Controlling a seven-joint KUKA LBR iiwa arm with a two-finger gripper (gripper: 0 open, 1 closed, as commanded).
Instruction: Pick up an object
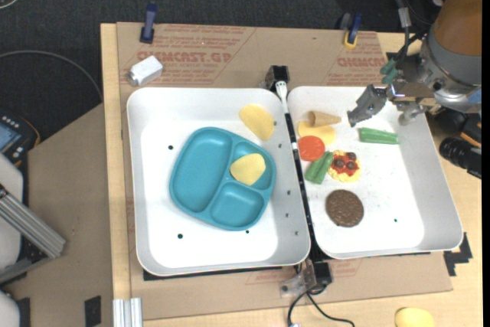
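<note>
My gripper [383,114] hangs over the back of the right bin [429,195], open, with nothing between its fingers. A green pod [377,135] lies just below it. To its left lie a cone [322,119], a red tomato slice [311,147], a green vegetable [318,166] and a pizza slice [344,166]. A brown round patty [344,208] sits nearer the front. In the left bin [153,165] a blue divided plate [207,184] carries a yellow piece [248,168]. Another yellow piece [257,119] lies behind the plate.
The bins meet along a central rim [295,165]. A small white block [145,70] rests on the cardboard behind the left bin. Blue clamps [148,19] [352,30] hold the board's back edge. A yellow object [413,316] lies off the board at front right.
</note>
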